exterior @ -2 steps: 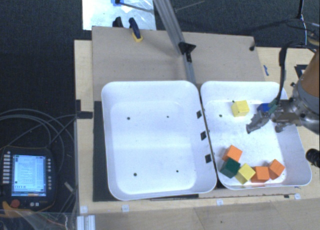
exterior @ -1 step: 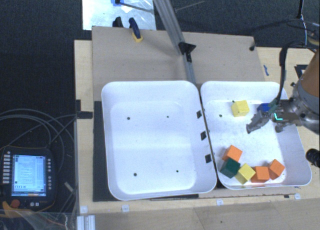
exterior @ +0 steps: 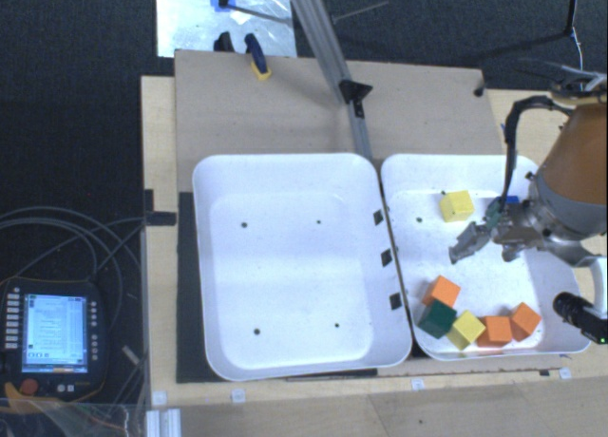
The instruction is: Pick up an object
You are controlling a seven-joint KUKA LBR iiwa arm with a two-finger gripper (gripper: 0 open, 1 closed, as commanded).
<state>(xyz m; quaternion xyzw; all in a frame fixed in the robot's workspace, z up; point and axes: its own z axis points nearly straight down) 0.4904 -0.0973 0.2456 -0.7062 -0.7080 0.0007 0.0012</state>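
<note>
My gripper (exterior: 487, 248) hangs over the middle of the right bin (exterior: 414, 171), open, with nothing between its fingers (exterior: 465, 243). A yellow cube (exterior: 457, 205) lies just up and left of it, near the bin's far side. Below it, along the near edge, sits a cluster: an orange cube (exterior: 443, 291), a dark green cube (exterior: 438, 318), a second yellow cube (exterior: 467, 329) and two more orange cubes (exterior: 494, 331) (exterior: 525, 321). The gripper touches none of them.
The left bin (exterior: 204, 236) adjoins the right one, with dark clips (exterior: 387, 257) along the shared edge. A grey pole (exterior: 323, 31) slants down from the top to that divider. A teach pendant (exterior: 52, 335) lies at the far left, off the bench.
</note>
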